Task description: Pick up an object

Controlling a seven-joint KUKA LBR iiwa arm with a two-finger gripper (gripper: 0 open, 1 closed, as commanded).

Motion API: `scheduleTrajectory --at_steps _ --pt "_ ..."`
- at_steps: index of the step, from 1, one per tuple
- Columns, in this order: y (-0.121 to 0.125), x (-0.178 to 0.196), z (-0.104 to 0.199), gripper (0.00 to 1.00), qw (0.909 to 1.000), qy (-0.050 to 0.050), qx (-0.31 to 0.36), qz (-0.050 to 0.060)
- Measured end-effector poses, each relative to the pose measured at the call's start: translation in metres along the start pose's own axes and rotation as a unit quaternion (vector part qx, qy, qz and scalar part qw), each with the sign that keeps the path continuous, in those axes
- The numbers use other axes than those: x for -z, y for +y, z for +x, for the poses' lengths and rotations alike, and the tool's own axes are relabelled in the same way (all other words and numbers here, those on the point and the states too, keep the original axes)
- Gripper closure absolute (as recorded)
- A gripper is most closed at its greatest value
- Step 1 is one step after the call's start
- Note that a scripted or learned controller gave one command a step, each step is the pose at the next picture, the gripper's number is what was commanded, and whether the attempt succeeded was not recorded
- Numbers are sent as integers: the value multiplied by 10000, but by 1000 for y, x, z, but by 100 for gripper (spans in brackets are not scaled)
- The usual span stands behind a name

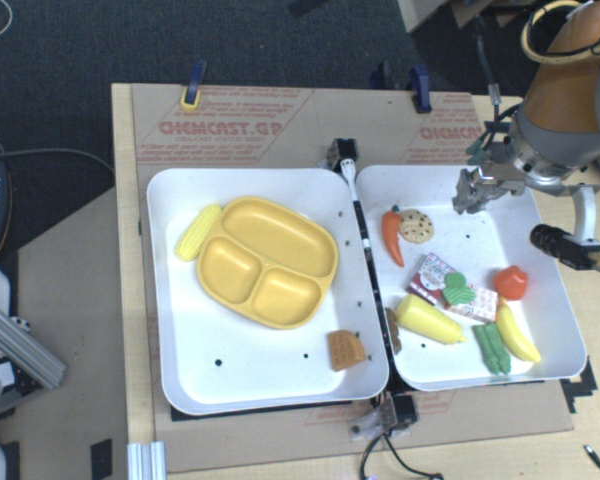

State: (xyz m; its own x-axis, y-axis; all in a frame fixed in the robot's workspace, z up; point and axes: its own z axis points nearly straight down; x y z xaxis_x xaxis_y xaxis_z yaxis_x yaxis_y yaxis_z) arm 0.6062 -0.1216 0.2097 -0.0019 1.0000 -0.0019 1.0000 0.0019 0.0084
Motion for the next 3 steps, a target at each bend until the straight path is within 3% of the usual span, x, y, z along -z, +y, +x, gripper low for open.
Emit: scheduleTrajectory --at_steps 1,2,3 --pt "1 17 0 100 10000 3 -4 19" --pt "-29 15 32 100 10000 18 0 60" --pt "-65 11 82 100 10000 20 5 66"
